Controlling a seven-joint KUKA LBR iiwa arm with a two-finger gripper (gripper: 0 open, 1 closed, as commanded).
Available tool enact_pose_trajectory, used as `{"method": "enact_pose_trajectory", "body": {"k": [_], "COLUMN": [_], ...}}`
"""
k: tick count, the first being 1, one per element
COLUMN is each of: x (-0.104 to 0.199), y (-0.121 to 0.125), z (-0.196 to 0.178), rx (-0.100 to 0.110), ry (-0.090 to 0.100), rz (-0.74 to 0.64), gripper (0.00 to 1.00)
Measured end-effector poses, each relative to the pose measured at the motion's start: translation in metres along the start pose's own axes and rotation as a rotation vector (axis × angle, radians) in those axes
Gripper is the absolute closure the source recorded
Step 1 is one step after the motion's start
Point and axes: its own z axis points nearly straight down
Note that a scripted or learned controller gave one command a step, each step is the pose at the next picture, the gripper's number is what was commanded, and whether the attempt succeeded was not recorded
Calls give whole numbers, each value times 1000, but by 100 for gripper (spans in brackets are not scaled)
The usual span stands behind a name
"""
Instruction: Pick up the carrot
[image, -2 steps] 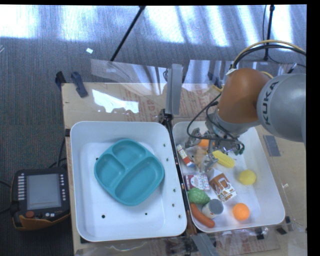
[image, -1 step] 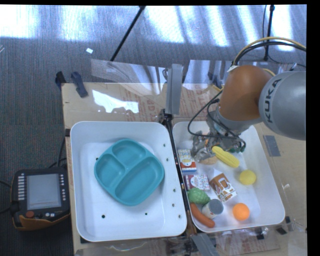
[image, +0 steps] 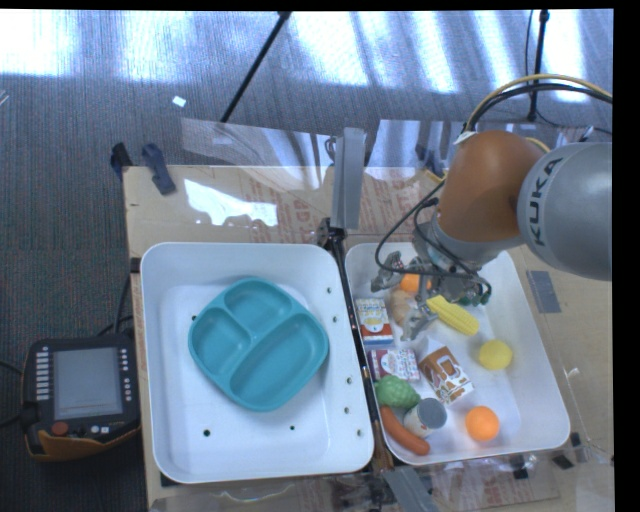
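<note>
Right now the carrot (image: 404, 432) lies at six o'clock in the right bin (image: 545, 375), beside the green vegetable (image: 397, 391). Whether the pincer (image: 425, 285), at twelve o'clock, is spread, I cannot tell. Best descend squarely across the carrot.

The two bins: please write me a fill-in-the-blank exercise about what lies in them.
1. The teal plate lies in the ____ bin.
2. The corn has the colour ____.
3. The orange lies in the ____ bin.
4. The gripper hovers over the ____ bin.

Missing words: left; yellow; right; right
</note>
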Motion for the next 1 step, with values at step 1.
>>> {"method": "enact_pose_trajectory", "body": {"k": [1], "x": [38], "y": [-15], "z": [11], "rx": [2], "ry": [4], "rz": [325], "gripper": [0]}}
